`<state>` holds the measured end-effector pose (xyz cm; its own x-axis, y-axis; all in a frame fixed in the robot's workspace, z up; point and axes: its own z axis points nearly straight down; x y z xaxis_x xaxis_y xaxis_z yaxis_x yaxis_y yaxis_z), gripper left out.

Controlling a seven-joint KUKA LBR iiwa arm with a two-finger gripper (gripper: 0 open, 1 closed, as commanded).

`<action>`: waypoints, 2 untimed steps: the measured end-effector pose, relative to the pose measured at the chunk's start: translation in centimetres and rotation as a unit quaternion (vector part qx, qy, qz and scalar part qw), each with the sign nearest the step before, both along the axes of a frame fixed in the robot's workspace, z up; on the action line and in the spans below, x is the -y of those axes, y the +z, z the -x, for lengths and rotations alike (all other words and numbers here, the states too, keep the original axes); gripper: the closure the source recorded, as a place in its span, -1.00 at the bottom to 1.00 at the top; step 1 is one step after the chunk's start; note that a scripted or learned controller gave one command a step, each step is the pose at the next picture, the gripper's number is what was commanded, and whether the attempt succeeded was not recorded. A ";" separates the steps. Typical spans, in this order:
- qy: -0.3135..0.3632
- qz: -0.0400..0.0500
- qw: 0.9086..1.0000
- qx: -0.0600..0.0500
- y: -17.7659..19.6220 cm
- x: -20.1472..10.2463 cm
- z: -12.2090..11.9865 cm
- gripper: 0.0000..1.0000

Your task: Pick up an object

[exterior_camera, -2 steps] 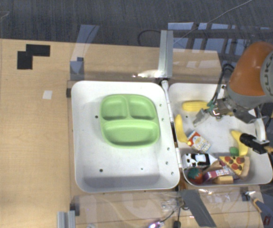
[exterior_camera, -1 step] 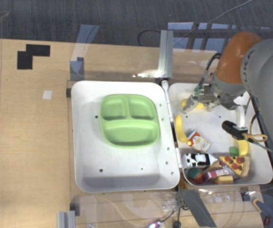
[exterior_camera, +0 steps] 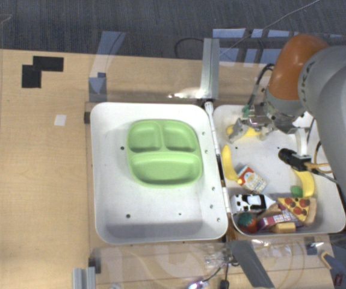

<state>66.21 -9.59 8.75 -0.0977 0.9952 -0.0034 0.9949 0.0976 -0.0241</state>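
Note:
My gripper [exterior_camera: 243, 127] hangs low over the far left corner of the right bin [exterior_camera: 332, 221]. A yellow object [exterior_camera: 252, 133] lies right under it, partly hidden by it; I cannot tell whether they touch. Nearer the front of this bin lie a yellow banana [exterior_camera: 225, 161] along the left wall, a small red and white carton [exterior_camera: 251, 179], a second banana [exterior_camera: 307, 183], a pizza-slice toy [exterior_camera: 297, 209], a black and white object [exterior_camera: 249, 203] and a dark red bar [exterior_camera: 277, 223].
The left bin [exterior_camera: 109, 215] holds a green divided plate [exterior_camera: 163, 152] near its middle. A metal divider [exterior_camera: 215, 155] separates the two bins. The grey arm [exterior_camera: 335, 95] covers the right bin's far right part.

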 end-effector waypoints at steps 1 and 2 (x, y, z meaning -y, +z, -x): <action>0.010 -0.001 1.000 0.014 0.1 -0.5 0.8 -1.00; 0.011 -0.004 1.000 0.012 1.0 -0.7 0.7 1.00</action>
<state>65.46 -8.88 9.77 -0.1205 0.9927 0.0013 0.9927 0.1205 0.0008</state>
